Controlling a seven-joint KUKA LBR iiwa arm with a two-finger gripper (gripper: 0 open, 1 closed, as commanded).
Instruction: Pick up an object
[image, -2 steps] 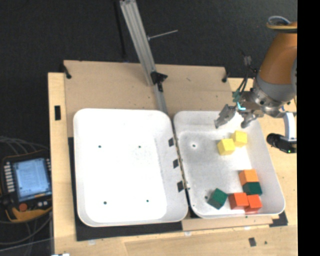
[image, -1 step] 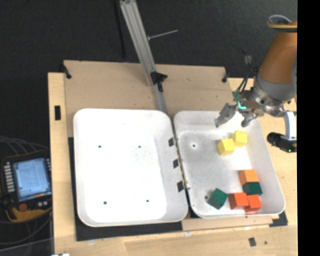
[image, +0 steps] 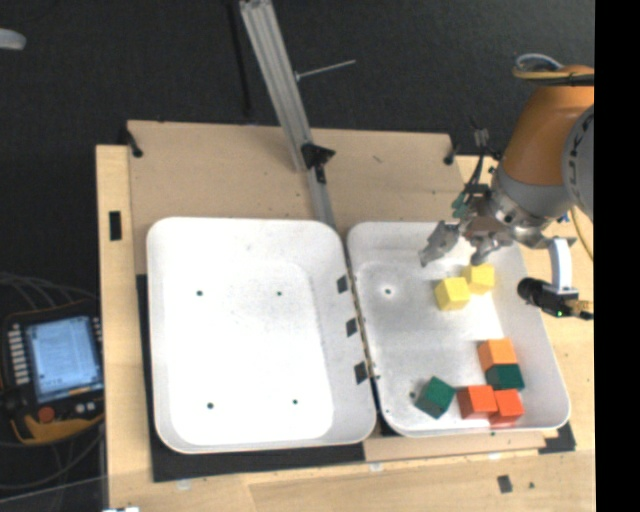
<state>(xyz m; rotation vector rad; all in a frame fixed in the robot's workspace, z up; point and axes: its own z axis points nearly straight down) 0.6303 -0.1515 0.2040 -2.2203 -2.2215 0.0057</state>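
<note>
I am at the approach: my tool (image: 462, 243) hangs over the far part of the right bin (image: 400, 400), its fingers spread apart with nothing between them. The closest things to take are two yellow blocks, one (image: 481, 277) just under and beside the tool's right finger, the other (image: 451, 293) a little nearer and to the left of it; the two sit almost touching. I judge the next move is to centre over one of them, turn so the fingers straddle it without catching its neighbour, then drop and close. The crowding is the risk: a finger may land on top of a block or push both away. Further toward the near right corner lie orange blocks (image: 497, 352) and two green ones (image: 435, 396), packed close. The left bin (image: 170, 240) stands beside it on the pale wooden table (image: 200, 170), with dark floor around and a lit pendant (image: 55, 360) at the left.
</note>
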